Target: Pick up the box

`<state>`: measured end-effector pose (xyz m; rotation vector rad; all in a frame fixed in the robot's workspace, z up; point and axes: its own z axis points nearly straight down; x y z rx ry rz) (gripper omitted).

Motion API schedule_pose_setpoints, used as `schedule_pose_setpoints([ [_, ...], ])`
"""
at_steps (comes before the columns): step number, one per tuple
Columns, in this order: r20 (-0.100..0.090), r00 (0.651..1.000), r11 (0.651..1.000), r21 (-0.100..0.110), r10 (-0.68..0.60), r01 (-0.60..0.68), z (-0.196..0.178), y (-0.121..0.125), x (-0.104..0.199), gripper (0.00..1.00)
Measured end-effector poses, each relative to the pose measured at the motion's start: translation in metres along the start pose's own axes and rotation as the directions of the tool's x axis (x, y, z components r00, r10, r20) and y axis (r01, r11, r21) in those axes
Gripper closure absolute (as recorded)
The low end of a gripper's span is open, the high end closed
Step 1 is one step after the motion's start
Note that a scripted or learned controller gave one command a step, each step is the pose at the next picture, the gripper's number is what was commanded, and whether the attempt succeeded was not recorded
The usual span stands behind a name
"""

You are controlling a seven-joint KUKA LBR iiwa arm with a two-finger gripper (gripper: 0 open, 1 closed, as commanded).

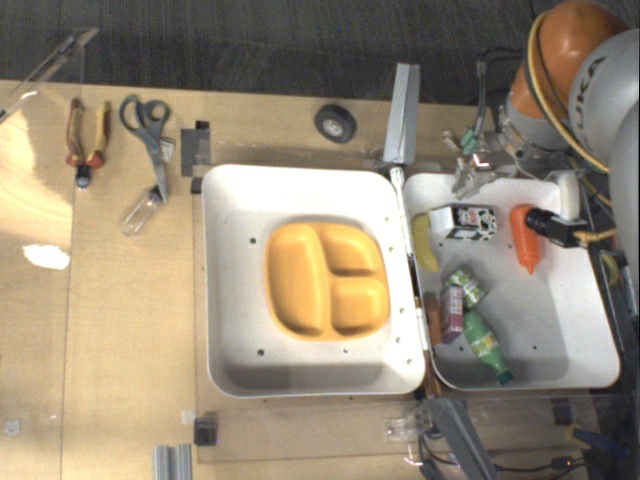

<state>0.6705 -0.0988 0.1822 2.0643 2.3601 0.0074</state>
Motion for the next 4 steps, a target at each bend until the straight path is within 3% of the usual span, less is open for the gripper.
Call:
schedule_pose_setpoints([
  [1,0.000,0.990,0.990,0.000,-0.139,0.139,-0.016,-0.110,0.008,1.00],
  [2,-0.001,0.961,0.961,0.000,-0.277,0.277,-0.049,-0.171,0.090,1.00],
  [3,-0.001,0.996,0.996,0.005,0.090,-0.090,-0.006,-0.148,0.094,1.00],
  [4,-0.001,0.983,0.983,0.001,-0.182,0.182,-0.041,-0.174,0.069,1.00],
])
